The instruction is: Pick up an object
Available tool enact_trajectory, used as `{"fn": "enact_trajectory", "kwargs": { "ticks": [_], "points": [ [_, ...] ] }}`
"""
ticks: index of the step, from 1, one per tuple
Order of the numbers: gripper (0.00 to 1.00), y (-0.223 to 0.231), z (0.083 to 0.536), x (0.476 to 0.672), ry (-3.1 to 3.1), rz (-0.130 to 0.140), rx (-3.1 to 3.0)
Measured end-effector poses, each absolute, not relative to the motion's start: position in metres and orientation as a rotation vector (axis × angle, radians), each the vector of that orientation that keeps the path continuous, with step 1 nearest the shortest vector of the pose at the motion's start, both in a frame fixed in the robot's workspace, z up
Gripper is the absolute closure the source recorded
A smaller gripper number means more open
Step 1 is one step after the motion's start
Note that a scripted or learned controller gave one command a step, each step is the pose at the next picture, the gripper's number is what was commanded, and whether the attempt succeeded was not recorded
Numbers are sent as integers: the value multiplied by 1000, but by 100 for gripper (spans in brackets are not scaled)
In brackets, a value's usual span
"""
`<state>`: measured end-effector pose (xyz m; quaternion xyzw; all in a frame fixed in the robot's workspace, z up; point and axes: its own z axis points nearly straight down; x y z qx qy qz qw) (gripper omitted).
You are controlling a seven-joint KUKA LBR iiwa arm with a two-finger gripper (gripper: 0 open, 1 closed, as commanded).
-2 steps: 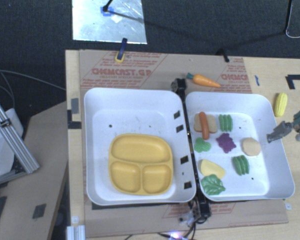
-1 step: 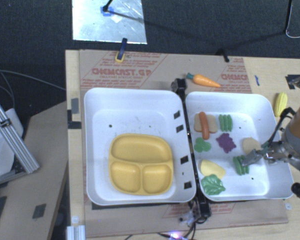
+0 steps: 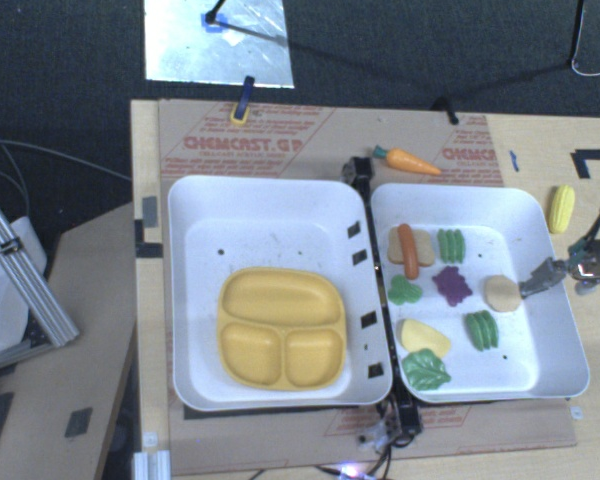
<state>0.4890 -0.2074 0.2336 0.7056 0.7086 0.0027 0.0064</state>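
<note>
The right bin (image 3: pixel 520 208) holds several toy foods: a hot dog (image 3: pixel 410 250), green beans (image 3: pixel 450 245), a purple grape bunch (image 3: pixel 452 286), a small green piece (image 3: pixel 405 291), a beige round piece (image 3: pixel 501 293), a green pod (image 3: pixel 482 330), a yellow wedge (image 3: pixel 423 338) and a green leaf (image 3: pixel 426 370). My gripper (image 3: pixel 533 283) reaches in over the bin's right wall, its tip just right of the beige round piece and close to touching it. Nothing is visibly held.
The left bin (image 3: pixel 210 208) carries a yellow divided plate (image 3: pixel 282 328). A toy carrot (image 3: pixel 408 161) lies on the board behind the bins, and a corn cob (image 3: pixel 561 209) lies right of the right bin. A black clip (image 3: pixel 358 171) sits where the bins meet.
</note>
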Motion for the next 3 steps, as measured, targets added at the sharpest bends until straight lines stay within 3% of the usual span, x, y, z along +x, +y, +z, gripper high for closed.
{"fn": "enact_trajectory", "kwargs": {
  "ticks": [1, 2, 3],
  "points": [
    [0, -207, 256, 488, 2222, 3, 2213],
    [0, -203, 251, 538, 2226, 4, 2210],
    [0, -206, 187, 566, 2227, 0, 2214]
  ]
}}
